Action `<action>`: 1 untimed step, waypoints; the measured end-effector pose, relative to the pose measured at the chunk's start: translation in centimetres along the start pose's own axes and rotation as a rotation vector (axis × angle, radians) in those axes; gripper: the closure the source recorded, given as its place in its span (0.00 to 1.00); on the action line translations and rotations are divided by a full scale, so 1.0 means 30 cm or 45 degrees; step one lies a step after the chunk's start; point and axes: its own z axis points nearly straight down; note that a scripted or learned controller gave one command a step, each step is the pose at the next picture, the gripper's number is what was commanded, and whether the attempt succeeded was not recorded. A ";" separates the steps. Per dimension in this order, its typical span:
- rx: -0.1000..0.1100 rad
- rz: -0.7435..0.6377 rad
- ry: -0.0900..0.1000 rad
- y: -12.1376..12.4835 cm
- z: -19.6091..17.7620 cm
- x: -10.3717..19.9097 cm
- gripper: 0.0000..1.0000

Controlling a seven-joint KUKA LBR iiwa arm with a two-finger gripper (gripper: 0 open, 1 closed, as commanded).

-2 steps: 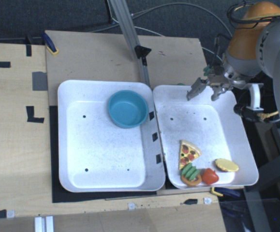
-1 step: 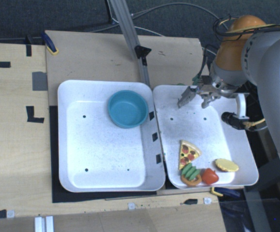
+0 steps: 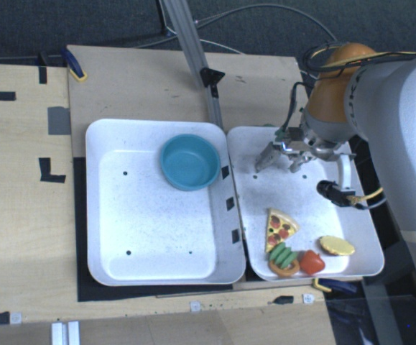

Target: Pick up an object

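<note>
Claw (image 3: 279, 160) hangs over top part of right bin (image 3: 254, 207), fingers spread apart, nothing between them. Toy food sits at bottom of same bin, well apart from claw: pizza slice (image 3: 279, 228), green and orange toy (image 3: 284, 259) just below it, red tomato (image 3: 311, 262) beside that, yellow cookie (image 3: 336, 246) to right. Blue bowl (image 3: 190, 162) rests in left bin (image 3: 114, 214), near top. Both bins sit on desk (image 3: 21, 214).

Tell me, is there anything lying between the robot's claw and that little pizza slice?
No. In the camera view, the gripper hangs over the right bin, and the stretch down to the pizza slice is bare white bin floor.
</note>
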 end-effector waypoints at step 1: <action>-0.003 0.000 -0.001 0.000 0.067 0.002 0.00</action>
